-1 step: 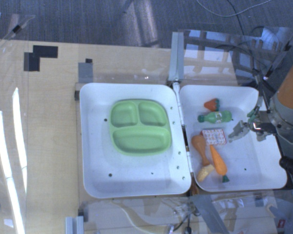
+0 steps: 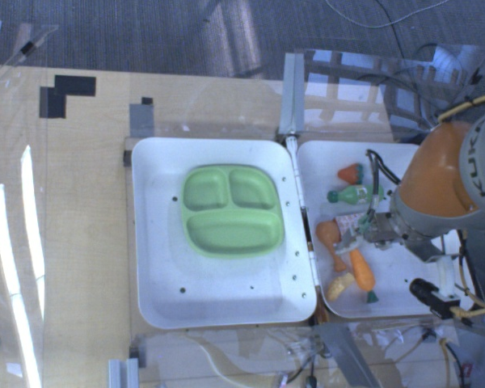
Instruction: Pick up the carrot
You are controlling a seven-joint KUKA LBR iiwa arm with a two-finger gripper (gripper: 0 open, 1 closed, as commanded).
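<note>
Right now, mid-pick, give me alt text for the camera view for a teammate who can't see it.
The gripper hangs low in the right bin, just above the carrot, which lies among other toy foods, including a green bottle. The left bin holds a green divided plate.

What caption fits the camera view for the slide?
Gripper poised over the carrot in the right bin; green divided plate in the left bin.

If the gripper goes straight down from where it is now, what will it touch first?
Probably the carrot. The gripper hangs over the right bin, just above the carrot's upper end in the picture. Depth is unclear from this slanted view, so it could meet the small packet beside it instead.
</note>
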